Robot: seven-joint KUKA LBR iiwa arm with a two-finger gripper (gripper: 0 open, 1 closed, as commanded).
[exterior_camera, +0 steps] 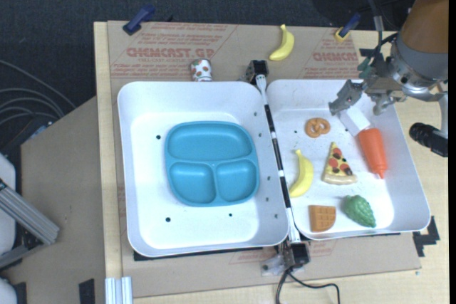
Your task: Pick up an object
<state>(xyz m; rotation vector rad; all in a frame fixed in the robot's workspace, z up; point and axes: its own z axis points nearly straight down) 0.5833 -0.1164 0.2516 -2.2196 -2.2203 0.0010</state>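
Nearest the camera, in the right bin (417, 206), a waffle (322, 218) and green vegetable (360, 211) are lying side by side. Behind them a banana (302, 174), pizza slice (338, 166) and carrot (372, 150) are resting, with a pretzel (317, 127) beyond. The left bin (139, 153) is holding a blue divided plate (211, 161). The gripper (365, 100) is hovering over the right bin's far edge, fingers spread apart and gripping nothing. Another banana (282, 45) is lying on the bench behind.
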